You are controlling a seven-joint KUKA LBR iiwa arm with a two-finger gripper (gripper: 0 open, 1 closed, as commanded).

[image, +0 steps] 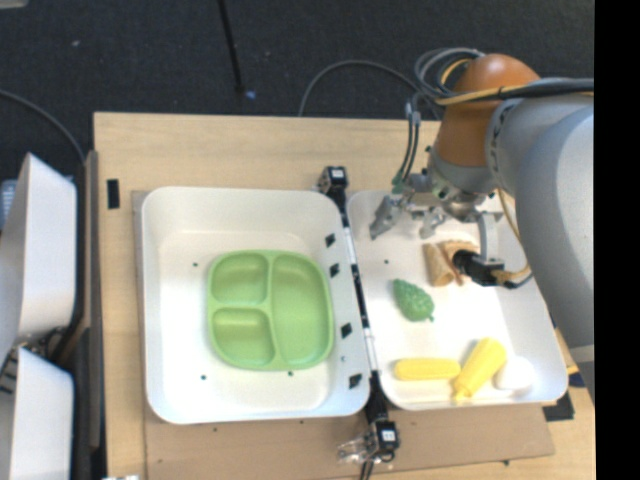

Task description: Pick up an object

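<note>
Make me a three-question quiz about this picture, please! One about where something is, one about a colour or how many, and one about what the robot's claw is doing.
1. Where is the green plate?
A. In the left bin
B. In the right bin
C. On the floor

2. How many yellow things lie in the right bin?
A. None
B. Two
C. Five

3. What is the gripper doing?
A. Squeezing the green plate
B. Carrying a yellow thing
C. Spread open with nothing between its fingers

Answers:
1. A: the plate with three sections lies flat in the left bin.
2. B: one yellow piece lies flat and another yellow piece slants beside it, near the front edge.
3. C: the fingers stand apart over the far end of the right bin, away from the green toy and the tan thing.
</note>
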